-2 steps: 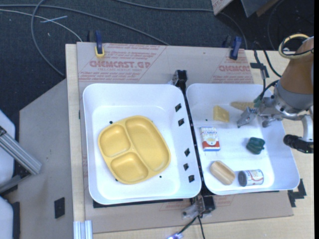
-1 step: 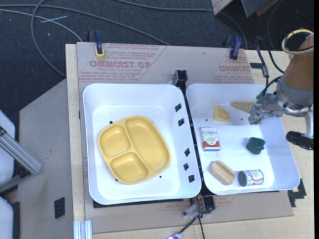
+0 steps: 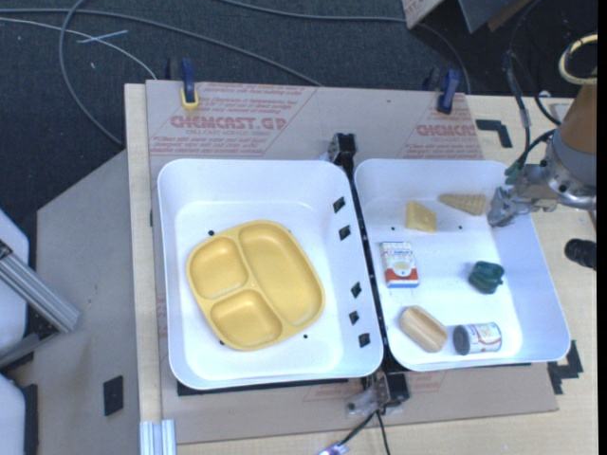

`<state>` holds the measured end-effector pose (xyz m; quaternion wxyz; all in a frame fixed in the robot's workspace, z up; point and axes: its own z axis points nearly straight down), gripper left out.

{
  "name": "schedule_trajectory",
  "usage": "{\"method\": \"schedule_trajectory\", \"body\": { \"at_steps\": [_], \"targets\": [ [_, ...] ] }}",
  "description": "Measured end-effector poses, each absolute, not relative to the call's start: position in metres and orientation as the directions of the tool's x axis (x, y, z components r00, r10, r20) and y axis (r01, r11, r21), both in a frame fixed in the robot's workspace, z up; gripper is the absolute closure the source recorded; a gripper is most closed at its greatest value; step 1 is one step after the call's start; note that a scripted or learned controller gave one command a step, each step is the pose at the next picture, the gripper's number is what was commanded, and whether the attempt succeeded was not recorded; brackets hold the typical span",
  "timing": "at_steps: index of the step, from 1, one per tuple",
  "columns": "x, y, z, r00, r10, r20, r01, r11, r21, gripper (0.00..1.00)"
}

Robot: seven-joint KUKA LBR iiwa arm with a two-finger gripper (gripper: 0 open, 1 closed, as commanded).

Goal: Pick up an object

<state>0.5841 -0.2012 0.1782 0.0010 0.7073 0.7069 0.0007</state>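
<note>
Objects for the pick lie scattered across the right bin, all of them to the left of and below the gripper, which hangs over that bin's upper right part at the end of the grey arm reaching in from the right edge. Closest to the gripper is a pale, ridged cone-shaped piece, lying on its side just to the left; whether they touch cannot be told from above. Whether the gripper stands wide or narrow cannot be told either, since it shows as a blurred grey mass, and nothing can be seen held in it. Further left sits a yellow wedge, matte like a block of cheese. Below that lies a small flat carton with white and red print. Below the gripper rests a dark green lumpy item, glossy and rounded. Near the bin's lower rim a tan, smooth bread-roll shape lies at a slant beside a little can on its side, its dark end facing left. Well apart, across the clipped divider, the left bin holds a yellow plastic tray with three rounded compartments. Both bins are shallow, white and smooth, set on a printed cardboard sheet.
</note>
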Motion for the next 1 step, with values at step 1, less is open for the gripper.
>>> {"method": "schedule_trajectory", "body": {
  "at_steps": [1],
  "targets": [
    [0.5853,-0.2015,0.2194,-0.001,1.000,-0.002,1.000,0.001,0.005,1.00]
  ]
}}
